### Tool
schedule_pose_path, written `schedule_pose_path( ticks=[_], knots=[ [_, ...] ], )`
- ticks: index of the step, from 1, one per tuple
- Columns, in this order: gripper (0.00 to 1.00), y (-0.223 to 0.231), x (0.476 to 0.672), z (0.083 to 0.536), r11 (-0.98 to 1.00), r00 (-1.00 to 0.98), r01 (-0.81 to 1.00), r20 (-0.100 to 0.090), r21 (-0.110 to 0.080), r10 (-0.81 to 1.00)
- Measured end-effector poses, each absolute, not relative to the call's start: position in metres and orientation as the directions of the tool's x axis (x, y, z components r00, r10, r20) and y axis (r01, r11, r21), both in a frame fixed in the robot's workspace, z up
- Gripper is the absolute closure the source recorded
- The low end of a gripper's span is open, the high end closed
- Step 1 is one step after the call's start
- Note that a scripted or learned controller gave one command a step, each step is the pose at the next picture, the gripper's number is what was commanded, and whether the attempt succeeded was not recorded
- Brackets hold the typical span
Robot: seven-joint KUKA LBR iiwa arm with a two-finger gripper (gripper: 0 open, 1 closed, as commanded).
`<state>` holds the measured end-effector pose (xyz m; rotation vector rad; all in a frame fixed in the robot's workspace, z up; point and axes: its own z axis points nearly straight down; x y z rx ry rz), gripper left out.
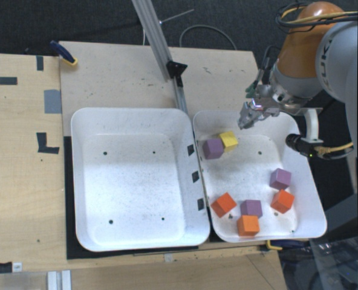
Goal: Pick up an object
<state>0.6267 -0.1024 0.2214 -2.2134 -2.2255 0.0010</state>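
Note:
Several small blocks lie in the right bin (303, 162). A yellow block (228, 139) touches a purple block (213, 148) near the bin's far left corner. Along the near side lie an orange block (224, 204), a purple block (251, 208) and an orange block (248, 225). Toward the right are a purple block (280, 178) and an orange block (282, 201). My gripper (247, 121) hangs over the bin's far edge, just right of and above the yellow block, with nothing visibly held.
The left bin (82, 162) sits beside the right one, sharing a rim. A slanted metal rail (158, 38) runs from the top down to the bins' junction. A blue and yellow tool (64, 52) lies on the bench at far left.

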Motion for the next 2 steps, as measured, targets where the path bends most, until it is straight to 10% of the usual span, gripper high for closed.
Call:
schedule_pose_path(
  ticks=[2],
  knots=[
    [1.0,-0.001,0.626,0.228,0.006,-0.006,1.0,0.001,-0.002,1.0]
  ],
)
